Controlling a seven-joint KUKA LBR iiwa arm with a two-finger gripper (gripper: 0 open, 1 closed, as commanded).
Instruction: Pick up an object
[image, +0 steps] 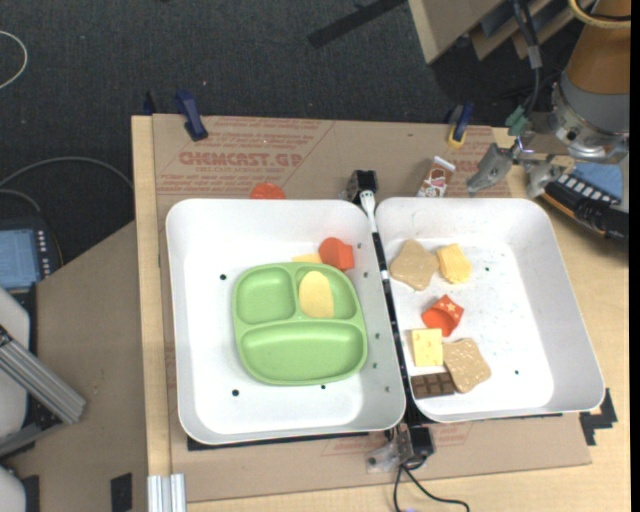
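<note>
Claw (512, 165) hovers above the far rim of the right bin (560, 262), off to the side of the items; fingers look parted, nothing between them; step: approach, no target engaged yet. Candidates lie in the right bin: red block (442, 315), yellow piece (454, 264), tan slice (413, 265); next move calls for descending squarely over one.

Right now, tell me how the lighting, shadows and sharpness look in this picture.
Camera view: even, soft lighting, with faint shadows under the green divided plate and inside the white bins' rims; no strong glare on the bins; food pieces read slightly soft; the gripper at upper right looks blurred.
</note>
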